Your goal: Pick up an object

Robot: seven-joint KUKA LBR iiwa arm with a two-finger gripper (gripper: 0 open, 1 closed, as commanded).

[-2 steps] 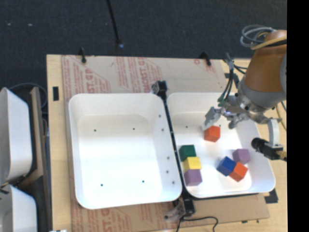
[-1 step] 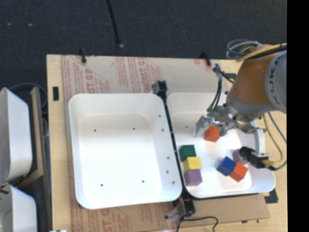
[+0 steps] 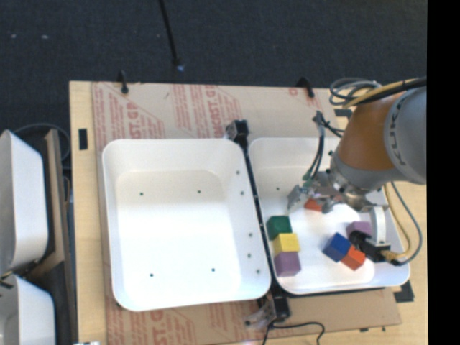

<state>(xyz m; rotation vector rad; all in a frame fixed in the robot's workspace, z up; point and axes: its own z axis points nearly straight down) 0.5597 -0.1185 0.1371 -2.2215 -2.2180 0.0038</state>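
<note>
- My arm (image 3: 377,139) comes in from the right side and bends down over the right bin (image 3: 284,153), with the orange band above my wrist
- My claw (image 3: 314,201) is low inside the right bin, near the middle of it
- A small orange-red object (image 3: 313,205) is just at my claw; it looks to be between the fingers, but they are partly hidden by my own wrist, so I cannot tell if they are spread or pressed on it
- A green block (image 3: 279,226) lies beside the bin's left wall, down and to the left of my claw and apart from it
- A yellow block (image 3: 288,243) touches the green one on the side nearer the camera
- A purple block (image 3: 287,263) comes next in the same row, touching the yellow one, close to the front rim
- A blue block (image 3: 336,246) lies to the right of this row, well apart from it
- An orange block (image 3: 353,258) is touching the blue one at its right lower side
- A light purple block (image 3: 359,229) lies just above the blue one, partly under the black part of my wrist
- The left bin (image 3: 180,218) stands just beside the right one, their walls touching along the middle
- Both bins rest on the light wooden surface (image 3: 165,110)
</note>
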